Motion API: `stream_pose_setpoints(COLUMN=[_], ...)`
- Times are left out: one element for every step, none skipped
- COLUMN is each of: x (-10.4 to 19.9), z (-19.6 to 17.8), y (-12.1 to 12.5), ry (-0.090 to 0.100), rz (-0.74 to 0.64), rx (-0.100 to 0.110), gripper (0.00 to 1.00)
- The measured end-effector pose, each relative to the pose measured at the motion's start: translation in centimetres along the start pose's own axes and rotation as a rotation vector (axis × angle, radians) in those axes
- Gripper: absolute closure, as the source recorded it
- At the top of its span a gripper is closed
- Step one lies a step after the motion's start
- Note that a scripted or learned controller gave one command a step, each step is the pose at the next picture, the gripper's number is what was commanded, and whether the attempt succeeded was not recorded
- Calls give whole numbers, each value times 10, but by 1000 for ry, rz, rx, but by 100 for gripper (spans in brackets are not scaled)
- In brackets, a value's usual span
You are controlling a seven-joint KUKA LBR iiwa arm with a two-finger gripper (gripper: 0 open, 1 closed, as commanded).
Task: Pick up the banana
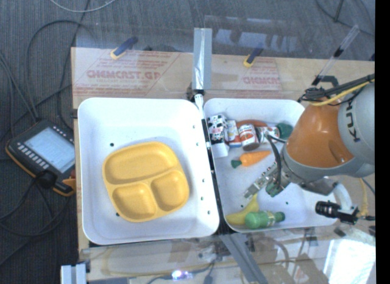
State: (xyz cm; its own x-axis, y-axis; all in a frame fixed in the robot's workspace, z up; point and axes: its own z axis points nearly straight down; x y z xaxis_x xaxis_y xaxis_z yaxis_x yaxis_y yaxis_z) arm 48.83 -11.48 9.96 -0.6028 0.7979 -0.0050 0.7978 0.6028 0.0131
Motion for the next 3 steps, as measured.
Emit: stream_pose_setpoints(x=[0,10,10], z=[0,10,10], y=[0,7,7], ry=[1,-4,0], rz=[0,40,99], rx=[1,5,0], gripper=[0,0,0])
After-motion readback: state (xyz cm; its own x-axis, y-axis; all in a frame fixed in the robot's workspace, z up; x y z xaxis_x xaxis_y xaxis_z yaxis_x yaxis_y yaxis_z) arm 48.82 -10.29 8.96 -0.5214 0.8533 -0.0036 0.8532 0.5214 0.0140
